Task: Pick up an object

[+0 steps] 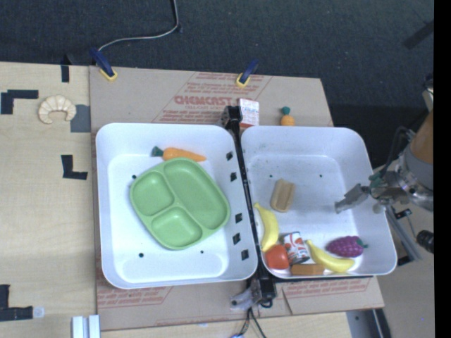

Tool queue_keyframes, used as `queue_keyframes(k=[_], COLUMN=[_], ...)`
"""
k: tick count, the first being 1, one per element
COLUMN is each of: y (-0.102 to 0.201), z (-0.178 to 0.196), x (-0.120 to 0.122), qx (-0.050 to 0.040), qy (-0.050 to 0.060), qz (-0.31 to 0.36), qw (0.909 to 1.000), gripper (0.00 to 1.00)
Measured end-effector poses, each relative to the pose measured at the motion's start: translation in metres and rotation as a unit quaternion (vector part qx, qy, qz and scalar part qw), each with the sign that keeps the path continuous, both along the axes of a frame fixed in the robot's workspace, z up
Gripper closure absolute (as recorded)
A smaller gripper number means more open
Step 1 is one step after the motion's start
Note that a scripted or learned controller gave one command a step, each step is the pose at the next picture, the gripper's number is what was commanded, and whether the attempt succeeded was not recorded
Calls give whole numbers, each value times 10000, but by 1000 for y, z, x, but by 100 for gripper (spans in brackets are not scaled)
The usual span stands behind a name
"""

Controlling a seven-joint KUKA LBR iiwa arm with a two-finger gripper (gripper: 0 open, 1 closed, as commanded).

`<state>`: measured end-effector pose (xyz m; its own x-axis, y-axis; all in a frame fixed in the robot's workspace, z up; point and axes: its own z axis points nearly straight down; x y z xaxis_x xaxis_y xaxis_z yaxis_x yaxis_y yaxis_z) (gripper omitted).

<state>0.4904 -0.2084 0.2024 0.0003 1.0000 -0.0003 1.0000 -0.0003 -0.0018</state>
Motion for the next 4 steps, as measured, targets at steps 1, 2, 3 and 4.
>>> queue_keyframes(k=[1, 2, 3, 4], y=[86, 108, 109, 178], z=[-109, -115, -107, -18], x=[35, 87, 86, 67], qx=[11, -26, -19, 5], qy=[5, -47, -30, -7], qz=[16, 3, 5, 13], qw=[10000, 10000, 10000, 10000], gripper=[0, 0, 100, 100])
